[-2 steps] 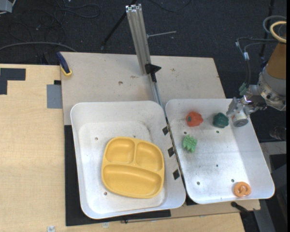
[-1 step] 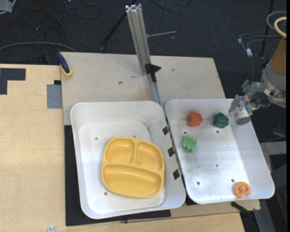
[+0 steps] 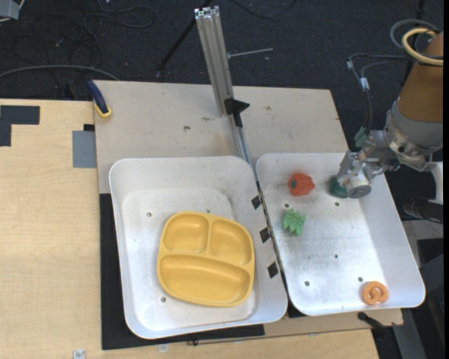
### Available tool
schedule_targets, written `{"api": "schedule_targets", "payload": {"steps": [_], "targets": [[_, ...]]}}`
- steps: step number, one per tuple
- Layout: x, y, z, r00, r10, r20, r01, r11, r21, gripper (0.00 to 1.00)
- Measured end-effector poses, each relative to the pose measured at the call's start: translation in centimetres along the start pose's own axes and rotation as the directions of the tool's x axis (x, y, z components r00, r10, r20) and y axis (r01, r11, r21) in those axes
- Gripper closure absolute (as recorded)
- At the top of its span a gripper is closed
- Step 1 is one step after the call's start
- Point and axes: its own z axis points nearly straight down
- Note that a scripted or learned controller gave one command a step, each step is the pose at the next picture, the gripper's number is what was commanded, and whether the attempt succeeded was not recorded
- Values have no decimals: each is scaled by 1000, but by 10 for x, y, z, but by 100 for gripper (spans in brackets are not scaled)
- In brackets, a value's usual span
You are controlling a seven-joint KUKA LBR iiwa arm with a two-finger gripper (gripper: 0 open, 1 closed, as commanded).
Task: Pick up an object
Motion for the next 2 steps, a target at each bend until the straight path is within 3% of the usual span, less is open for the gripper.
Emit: {"api": "schedule_targets", "payload": {"steps": [2], "targets": [[106, -25, 25, 1000, -1, -1, 1, 1000, 2, 100]]}}
